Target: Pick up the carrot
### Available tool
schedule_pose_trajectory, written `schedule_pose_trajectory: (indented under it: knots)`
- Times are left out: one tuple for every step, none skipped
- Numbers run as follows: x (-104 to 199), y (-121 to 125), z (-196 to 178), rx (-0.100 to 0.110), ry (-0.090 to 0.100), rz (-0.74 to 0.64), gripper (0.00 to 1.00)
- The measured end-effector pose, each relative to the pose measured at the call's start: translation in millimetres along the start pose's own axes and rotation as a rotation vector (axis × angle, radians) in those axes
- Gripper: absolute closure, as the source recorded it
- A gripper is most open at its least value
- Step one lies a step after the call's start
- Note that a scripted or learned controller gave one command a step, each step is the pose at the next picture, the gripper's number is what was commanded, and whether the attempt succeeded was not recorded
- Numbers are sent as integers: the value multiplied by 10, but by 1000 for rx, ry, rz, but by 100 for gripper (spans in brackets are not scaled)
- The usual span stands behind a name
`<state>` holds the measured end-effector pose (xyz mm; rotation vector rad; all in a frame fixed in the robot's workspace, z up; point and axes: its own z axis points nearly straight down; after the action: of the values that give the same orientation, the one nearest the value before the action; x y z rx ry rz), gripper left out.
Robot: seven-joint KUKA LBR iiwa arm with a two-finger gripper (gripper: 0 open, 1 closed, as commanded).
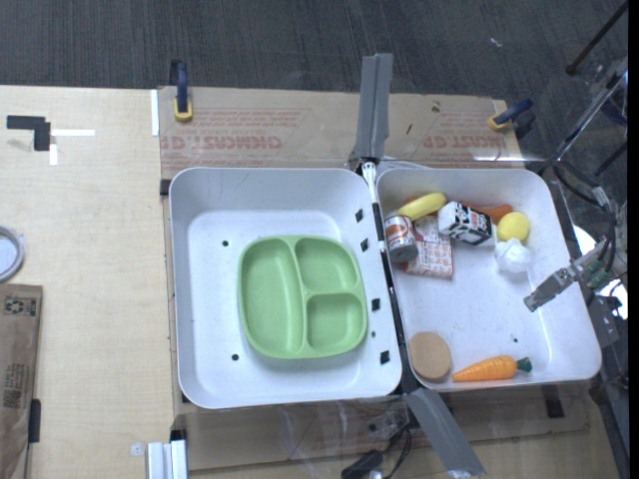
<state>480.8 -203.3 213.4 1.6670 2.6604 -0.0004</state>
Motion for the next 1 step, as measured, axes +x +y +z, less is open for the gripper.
schedule_pose_trajectory:
  knots:
    - [660, 285, 828, 2, 3, -117, 0]
